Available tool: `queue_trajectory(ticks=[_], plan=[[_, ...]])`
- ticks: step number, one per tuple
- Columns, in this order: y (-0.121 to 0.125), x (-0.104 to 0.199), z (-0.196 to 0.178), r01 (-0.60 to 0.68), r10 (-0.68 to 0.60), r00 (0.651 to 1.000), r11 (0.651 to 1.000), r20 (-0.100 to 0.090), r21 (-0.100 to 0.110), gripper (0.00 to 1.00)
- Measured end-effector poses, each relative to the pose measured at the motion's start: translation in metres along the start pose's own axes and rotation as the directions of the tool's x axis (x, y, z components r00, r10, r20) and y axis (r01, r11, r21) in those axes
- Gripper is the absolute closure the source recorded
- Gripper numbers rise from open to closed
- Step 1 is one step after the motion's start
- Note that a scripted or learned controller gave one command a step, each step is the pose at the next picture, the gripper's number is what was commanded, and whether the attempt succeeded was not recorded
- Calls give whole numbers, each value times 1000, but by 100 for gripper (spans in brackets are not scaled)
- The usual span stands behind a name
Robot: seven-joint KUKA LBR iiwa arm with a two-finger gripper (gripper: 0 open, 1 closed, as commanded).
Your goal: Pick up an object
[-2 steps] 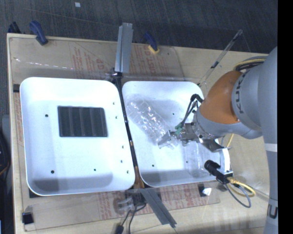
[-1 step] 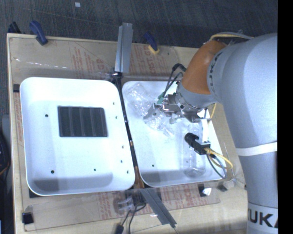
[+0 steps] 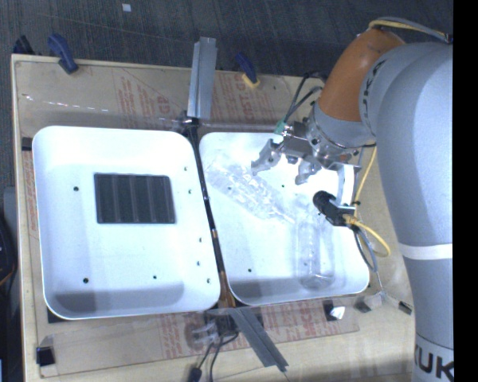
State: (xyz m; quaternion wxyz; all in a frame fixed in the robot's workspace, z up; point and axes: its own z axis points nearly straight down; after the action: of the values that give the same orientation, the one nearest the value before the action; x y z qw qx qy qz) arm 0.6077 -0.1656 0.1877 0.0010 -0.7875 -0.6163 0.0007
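Note:
Two see-through plastic bottles lie in the right bin (image 3: 247,289). One bottle (image 3: 245,188) lies slantwise across the bin's upper left part. The other bottle (image 3: 314,251) lies lengthwise near the bin's right wall. My gripper (image 3: 283,167) hovers over the upper part of the right bin, just right of the slanted bottle's far end. Its two fingers (image 3: 262,159) stand spread apart, open, with nothing visible between them. The grey arm with its orange band reaches in from the right and hides the bin's upper right corner.
The left bin (image 3: 64,285) holds a dark grey ribbed rectangular block (image 3: 134,198). A metal bar (image 3: 201,78) stands at the back between the bins. Blue clamps (image 3: 62,54) hold the board's far edge. A black cable end (image 3: 328,205) hangs below the wrist.

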Motion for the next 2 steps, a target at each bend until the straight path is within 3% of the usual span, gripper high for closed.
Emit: queue_trajectory(ticks=[1,2], plan=[[-9,-35,-22,-227,227,974,974,0,1,0],[-50,20,-175,-86,86,996,996,-1,-3,0]])
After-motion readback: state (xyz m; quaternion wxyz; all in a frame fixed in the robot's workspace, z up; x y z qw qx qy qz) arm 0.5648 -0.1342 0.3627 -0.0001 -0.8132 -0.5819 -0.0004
